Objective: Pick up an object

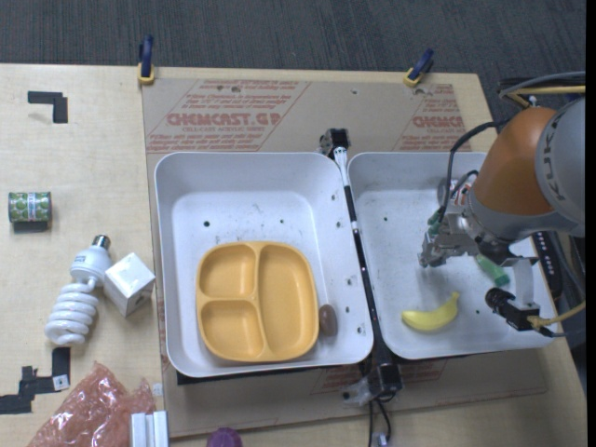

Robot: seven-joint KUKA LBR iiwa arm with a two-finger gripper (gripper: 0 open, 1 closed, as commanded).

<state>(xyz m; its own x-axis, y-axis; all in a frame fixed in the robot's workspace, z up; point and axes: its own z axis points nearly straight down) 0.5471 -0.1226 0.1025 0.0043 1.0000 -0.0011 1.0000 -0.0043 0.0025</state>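
— Yellow banana (431, 314) lies loose near the front edge of the right bin (396, 180), not picked up?

— Not yet. The gripper (431, 255) hangs above it, well apart; how its jaws stand, I cannot tell. The whole grasp remains.

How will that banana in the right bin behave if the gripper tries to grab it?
The banana is curved and lies flat, so it probably won't roll, though it may pivot if pushed. It looks smooth, so it might slip. The gripper hangs above it.
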